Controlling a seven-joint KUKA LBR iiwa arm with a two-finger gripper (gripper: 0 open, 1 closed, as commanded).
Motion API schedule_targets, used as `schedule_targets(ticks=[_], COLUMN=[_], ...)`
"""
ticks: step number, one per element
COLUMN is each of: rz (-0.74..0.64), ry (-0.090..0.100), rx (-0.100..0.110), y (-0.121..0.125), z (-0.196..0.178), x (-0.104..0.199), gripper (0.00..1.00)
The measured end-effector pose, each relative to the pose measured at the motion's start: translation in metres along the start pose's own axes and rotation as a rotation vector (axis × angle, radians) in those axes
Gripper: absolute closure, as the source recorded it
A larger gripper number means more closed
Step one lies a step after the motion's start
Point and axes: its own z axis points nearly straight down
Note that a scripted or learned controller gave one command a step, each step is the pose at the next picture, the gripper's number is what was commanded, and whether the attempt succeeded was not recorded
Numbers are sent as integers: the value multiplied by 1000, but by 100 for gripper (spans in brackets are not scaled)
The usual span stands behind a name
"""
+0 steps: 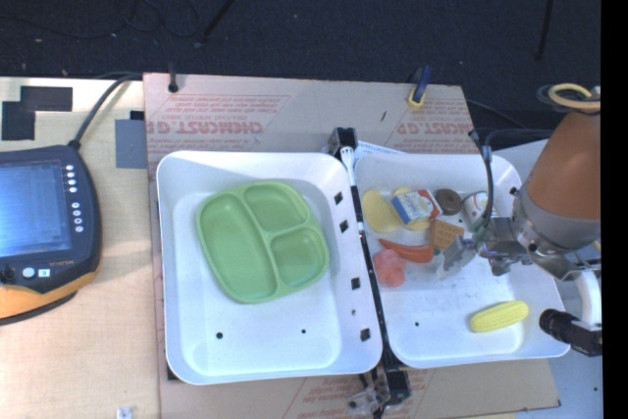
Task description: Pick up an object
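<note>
gripper (457, 253) low in right bin (510, 348), at toy pile (412, 221) edge | claw state: cannot tell | risk: crowded pile, fingers may nudge items, grasp nothing

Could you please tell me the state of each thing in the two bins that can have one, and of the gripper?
green divided plate: flat in the left bin, compartments bare.
yellow corn cob: lying on its side in the right bin, apart from the rest.
pile of small toy items: clustered at the right bin's far left.
gripper: low over the pile's edge; grip not discernible.
</note>
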Motion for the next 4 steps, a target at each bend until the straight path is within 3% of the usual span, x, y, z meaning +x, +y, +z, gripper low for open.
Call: schedule_targets(ticks=[1, 2, 3, 4], rz=[0, -4, -5, -4], ry=[-1, -2, 10, 0], rx=[-5, -7, 0, -4], y=[28, 105, 146, 128], z=[105, 116, 117, 116], x=[10, -38, -65, 3], gripper=[0, 0, 0, 0])
